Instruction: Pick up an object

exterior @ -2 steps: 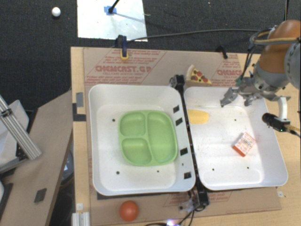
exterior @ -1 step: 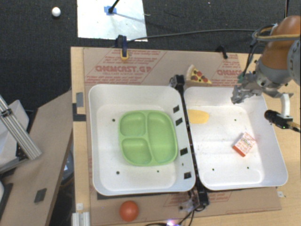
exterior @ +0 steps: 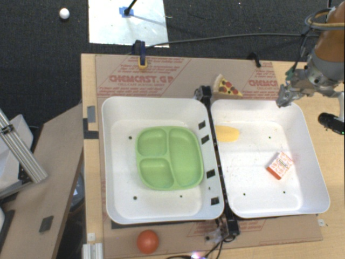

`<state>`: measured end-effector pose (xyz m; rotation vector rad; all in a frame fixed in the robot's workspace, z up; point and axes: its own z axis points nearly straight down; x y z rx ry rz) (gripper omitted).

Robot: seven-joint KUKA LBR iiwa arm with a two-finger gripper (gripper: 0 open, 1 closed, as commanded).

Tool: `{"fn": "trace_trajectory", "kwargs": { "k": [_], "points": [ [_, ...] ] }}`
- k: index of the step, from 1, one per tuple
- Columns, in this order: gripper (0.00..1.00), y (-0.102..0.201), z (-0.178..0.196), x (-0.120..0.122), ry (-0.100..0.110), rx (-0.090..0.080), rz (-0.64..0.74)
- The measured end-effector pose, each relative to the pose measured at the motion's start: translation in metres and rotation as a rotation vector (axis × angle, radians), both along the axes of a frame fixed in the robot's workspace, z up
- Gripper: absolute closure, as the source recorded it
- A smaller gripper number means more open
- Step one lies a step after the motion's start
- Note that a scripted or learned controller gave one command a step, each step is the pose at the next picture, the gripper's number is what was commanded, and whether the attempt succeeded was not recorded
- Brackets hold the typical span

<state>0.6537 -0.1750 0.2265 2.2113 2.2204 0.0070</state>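
- Green divided plate [exterior: 169,157] in the left bin [exterior: 116,144], flat, three compartments, nothing on it.
- Orange-red ball [exterior: 147,241] outside the bins, on the board just below the left bin's near rim.
- Pizza-slice toy [exterior: 227,86] on the board just past the far rim of the right bin [exterior: 310,161], near the seam between bins.
- Yellow flat piece [exterior: 227,134] in the right bin, near its far-left corner, close to the dividing wall.
- Orange-and-white small box [exterior: 280,165] further right in the same bin, lying tilted, well apart from the yellow piece.
- Gripper [exterior: 284,98] at the right bin's far-right corner, above the rim, nothing visible between the fingers; opening too small and blurred to tell.
- Step in hand, by judgement: approach only, no object picked yet.
- Next move likely calls for travel inward over the bin to one of the two pieces, then a descent with jaws parted; box probably the easier grasp, yellow piece flat and low.
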Motion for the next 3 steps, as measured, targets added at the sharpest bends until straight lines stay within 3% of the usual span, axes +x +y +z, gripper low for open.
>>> {"fn": "trace_trajectory", "kwargs": {
  "k": [1,3],
  "points": [
    [1.00,0.000,-0.025,0.001,0.007,0.001,0.000],
    [1.00,0.111,-0.029,-0.029,0.009,0.004,0.005]
  ]
}}
